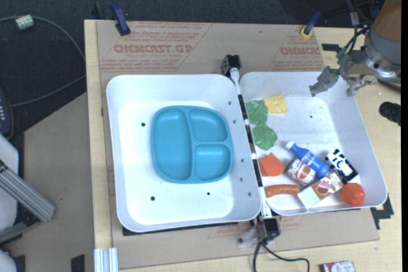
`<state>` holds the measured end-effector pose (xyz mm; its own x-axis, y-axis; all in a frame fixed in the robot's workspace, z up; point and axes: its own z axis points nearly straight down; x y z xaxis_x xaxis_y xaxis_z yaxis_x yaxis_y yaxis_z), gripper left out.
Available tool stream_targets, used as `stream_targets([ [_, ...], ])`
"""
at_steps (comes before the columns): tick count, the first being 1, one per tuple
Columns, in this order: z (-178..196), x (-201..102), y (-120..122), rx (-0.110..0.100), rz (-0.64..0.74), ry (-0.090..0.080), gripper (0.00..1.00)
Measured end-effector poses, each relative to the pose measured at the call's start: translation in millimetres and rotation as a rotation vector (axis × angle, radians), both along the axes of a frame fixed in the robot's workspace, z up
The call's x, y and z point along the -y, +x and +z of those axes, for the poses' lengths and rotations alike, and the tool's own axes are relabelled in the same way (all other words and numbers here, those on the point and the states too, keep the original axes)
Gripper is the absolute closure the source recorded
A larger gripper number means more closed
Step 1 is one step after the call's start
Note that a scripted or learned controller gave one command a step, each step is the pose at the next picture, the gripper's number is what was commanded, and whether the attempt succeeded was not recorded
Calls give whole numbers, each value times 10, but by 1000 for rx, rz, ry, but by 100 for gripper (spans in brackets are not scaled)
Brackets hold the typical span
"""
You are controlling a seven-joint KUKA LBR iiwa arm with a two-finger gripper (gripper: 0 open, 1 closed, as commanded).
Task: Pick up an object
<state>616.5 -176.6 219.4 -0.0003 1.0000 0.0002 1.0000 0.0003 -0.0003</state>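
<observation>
Tool (pixel 336 80) hanging at the right bin's (pixel 363 130) top edge, grip too blurry to tell; nearest thing, yellow piece (pixel 275 104), toward eight o'clock.

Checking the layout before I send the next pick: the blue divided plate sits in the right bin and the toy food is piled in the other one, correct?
Not quite. The camera view shows the blue divided plate in the left bin; the toy food, such as the sausage and tomato, is piled in the right bin.
</observation>
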Motion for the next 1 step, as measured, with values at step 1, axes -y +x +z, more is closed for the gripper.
stream_targets([
  [1, -1103, -299, -615, -2, -1, 1, 0],
])
